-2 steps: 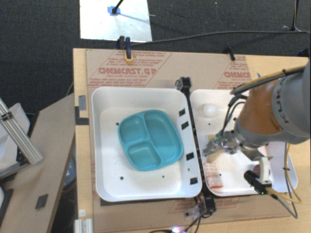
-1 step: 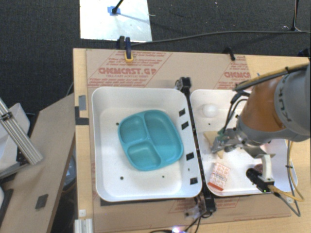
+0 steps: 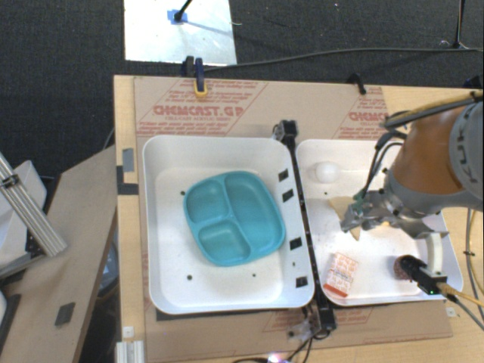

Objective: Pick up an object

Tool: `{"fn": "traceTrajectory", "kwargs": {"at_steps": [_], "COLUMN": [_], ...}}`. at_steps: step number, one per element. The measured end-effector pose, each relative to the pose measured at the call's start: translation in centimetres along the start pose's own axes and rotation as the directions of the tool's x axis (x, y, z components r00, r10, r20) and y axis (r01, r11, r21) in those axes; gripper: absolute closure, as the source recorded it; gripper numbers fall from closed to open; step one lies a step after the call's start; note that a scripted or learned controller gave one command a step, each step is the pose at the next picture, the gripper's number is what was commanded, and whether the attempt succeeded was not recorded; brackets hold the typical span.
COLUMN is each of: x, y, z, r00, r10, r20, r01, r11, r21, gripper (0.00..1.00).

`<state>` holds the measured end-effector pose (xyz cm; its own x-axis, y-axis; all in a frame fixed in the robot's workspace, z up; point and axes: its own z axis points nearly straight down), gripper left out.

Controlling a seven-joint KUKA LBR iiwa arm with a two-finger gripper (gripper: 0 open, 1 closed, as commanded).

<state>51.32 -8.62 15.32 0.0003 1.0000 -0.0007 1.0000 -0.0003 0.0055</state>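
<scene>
Where bench (image 3: 227, 104) bears 2 bins (image 3: 162, 225) (white) — dark floor (image 3: 60, 51), gripper (image 3: 361, 219) low

I see two white bins side by side on my worktop (image 3: 227, 100). The left bin (image 3: 162, 225) holds a teal divided plate (image 3: 233, 218). In the right bin (image 3: 318, 203) my pincer (image 3: 361, 219) sits low over a tan piece (image 3: 342, 205), with a white ball (image 3: 326, 172) near the far wall, a red-and-white packet (image 3: 342, 271) at the near edge and a dark round thing (image 3: 401, 267) beside it.
</scene>
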Motion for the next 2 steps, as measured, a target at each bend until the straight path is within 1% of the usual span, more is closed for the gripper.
{"fn": "traceTrajectory", "kwargs": {"at_steps": [1,2], "x": [0.4,0.4], "y": [0.3,0.6], "z": [-4.4,-9.8], "r00": [1.000,1.000], "r10": [-0.005,-0.005], "r20": [0.000,0.000], "r01": [0.005,0.005], "r11": [1.000,1.000], "r21": [-0.001,-0.003], "gripper": [1.00,1.00]}}
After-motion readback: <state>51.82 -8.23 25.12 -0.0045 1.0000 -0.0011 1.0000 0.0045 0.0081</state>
